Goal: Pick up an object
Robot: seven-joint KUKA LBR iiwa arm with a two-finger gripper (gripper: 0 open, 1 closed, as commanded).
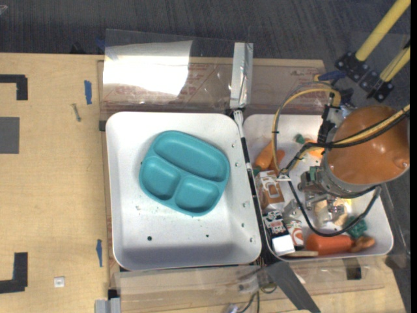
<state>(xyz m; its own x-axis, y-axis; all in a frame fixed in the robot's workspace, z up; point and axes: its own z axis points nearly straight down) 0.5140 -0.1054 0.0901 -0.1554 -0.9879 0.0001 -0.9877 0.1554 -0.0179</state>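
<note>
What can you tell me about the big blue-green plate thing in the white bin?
The teal tray looks like smooth moulded plastic, with rounded corners and three sunken sections: one long section and two smaller ones. It lies flat and turned at a slant on the floor of the left white bin, near the middle. All three sections look bare. Nothing but the bin floor touches it. The arm is over the other bin, well away from it.

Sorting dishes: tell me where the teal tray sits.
The teal tray lies in the left bin, across the divider from the arm.
</note>
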